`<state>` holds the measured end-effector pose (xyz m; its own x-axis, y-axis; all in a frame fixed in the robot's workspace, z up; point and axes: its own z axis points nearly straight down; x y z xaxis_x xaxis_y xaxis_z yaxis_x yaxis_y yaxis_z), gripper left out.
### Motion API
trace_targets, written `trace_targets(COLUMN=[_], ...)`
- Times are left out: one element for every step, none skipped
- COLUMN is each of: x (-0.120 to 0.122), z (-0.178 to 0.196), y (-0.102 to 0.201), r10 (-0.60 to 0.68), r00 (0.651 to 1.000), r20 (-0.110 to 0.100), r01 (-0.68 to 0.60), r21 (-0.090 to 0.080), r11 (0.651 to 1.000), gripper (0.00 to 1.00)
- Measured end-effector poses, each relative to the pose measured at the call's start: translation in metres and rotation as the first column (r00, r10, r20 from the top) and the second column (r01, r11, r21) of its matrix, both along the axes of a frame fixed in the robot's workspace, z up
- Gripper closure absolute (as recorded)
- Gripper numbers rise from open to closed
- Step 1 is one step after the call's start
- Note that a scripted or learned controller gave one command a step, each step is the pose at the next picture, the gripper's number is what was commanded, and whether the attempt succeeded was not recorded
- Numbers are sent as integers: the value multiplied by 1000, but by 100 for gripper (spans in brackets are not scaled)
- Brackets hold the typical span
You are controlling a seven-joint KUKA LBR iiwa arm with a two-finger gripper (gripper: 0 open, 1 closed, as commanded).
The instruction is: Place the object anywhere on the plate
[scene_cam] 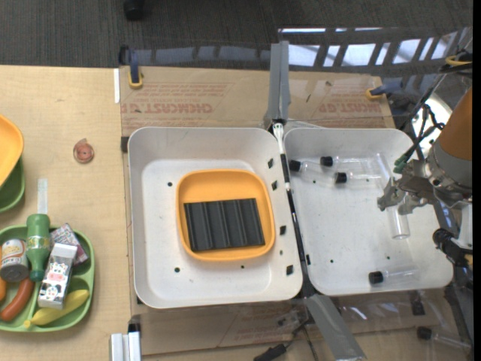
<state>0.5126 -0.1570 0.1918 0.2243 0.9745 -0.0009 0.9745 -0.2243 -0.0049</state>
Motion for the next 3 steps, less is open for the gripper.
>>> trace_targets(x=[72, 142, 142], z=[42, 61, 61], y=[-21, -59, -58], r10=[184, 282, 283], r00=[983, 959, 959], r20=[-1, 0, 0], r01=[-184, -282, -283], r21=[0, 0, 0], r11=[983, 959, 959], gripper=[100, 100, 0])
